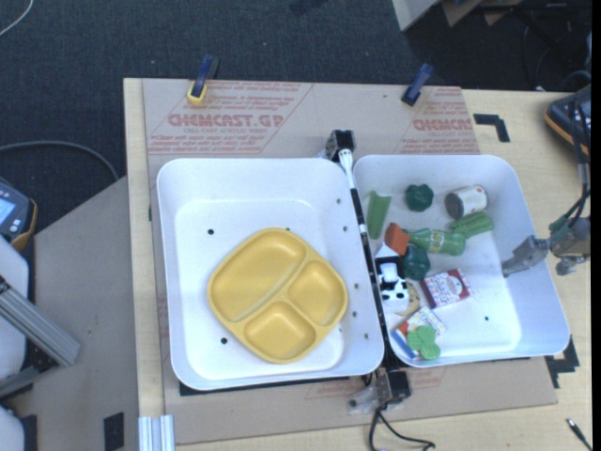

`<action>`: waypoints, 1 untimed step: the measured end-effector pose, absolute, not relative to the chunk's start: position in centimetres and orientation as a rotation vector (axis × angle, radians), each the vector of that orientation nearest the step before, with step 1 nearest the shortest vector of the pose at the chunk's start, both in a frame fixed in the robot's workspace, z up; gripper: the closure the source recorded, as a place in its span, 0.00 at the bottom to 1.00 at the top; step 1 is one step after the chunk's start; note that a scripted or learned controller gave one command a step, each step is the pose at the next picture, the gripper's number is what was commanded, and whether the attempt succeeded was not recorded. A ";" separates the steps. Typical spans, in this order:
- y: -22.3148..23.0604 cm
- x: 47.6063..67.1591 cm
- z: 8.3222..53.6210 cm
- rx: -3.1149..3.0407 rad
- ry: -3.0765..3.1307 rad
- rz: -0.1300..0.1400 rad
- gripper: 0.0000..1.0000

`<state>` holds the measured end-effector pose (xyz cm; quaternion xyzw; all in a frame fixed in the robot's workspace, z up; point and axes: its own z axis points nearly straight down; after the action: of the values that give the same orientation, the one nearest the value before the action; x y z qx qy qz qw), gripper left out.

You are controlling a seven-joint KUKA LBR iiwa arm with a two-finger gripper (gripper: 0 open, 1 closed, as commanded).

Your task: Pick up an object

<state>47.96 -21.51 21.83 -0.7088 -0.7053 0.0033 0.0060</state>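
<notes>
The right bin (pixel 540 322) holds several small objects. A silver can (pixel 467 200) lies at the back beside a dark green round piece (pixel 419 195). A flat green piece (pixel 377 213) rests by the left wall. A green bottle shape (pixel 453 236), an orange-red piece (pixel 398 240) and a red packet (pixel 445 287) sit in the middle. A black-and-white toy (pixel 394 287) and a green toy (pixel 424 344) lie near the front left. My gripper (pixel 522 257) reaches in low over the bin's right side, apart from the objects, with nothing seen in it.
The left bin (pixel 178 195) holds a yellow divided plate (pixel 278 294). Two clamps (pixel 200 81) (pixel 417 85) pin the cardboard at the back. A black divider strip (pixel 357 216) runs between the bins. Bare floor shows in the right bin's right half.
</notes>
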 end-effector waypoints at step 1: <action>-21.5 48.3 22.5 -2.222 -2.221 0.000 0.00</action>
<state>48.27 -21.45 22.48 -0.7072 -0.7070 0.0001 0.0000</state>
